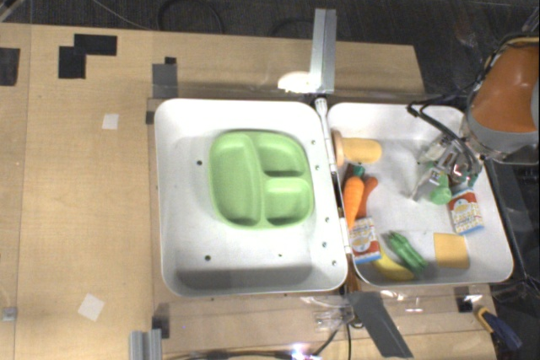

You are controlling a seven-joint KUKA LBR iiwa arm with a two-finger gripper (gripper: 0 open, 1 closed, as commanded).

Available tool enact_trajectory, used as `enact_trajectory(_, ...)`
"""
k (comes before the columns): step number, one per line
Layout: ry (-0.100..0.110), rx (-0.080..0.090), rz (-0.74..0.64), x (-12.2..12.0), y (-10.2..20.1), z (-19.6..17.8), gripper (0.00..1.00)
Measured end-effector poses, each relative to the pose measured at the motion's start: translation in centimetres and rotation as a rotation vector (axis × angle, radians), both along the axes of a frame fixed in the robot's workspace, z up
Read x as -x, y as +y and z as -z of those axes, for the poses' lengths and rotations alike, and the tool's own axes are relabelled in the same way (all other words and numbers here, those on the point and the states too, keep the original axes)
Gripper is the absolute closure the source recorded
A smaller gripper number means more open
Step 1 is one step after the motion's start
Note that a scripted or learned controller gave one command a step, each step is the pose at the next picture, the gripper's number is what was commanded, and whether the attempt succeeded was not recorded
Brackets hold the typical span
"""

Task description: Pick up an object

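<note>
**benchrat:** So the pincer sits low in the right bin, right over a small green thing. Can't tell if it's got it or just touches the top, and I can't tell how wide it's spread either.

**kilo_j:** Yeah, risky. That carton is just beside the green thing, so a sloppy close probably nudges it or catches both. Round piece could squirt out sideways too.

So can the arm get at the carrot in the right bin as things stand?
Probably yes. The carrot lies uncovered near the bin's left wall, with open floor between it and the pincer. A small carton touches its lower end, which may crowd a grasp there.
</note>
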State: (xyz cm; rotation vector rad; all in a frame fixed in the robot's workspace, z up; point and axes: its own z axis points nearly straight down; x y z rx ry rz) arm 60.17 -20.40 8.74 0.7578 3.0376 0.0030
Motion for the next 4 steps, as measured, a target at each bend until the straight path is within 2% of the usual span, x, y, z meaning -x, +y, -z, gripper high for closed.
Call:
enact_trajectory(1,-0.003,-0.001,0.145,2.0,-0.1,0.0,0.00)
enact_trajectory(2,-0.014,0.003,0.138,1.6,-0.1,-1.3,1.00)
enact_trajectory(3,0.002,-0.003,0.313,-3.7,3.6,-9.3,1.00)
enact_trajectory(4,0.005,-0.002,0.314,-3.6,3.5,-9.1,0.00)
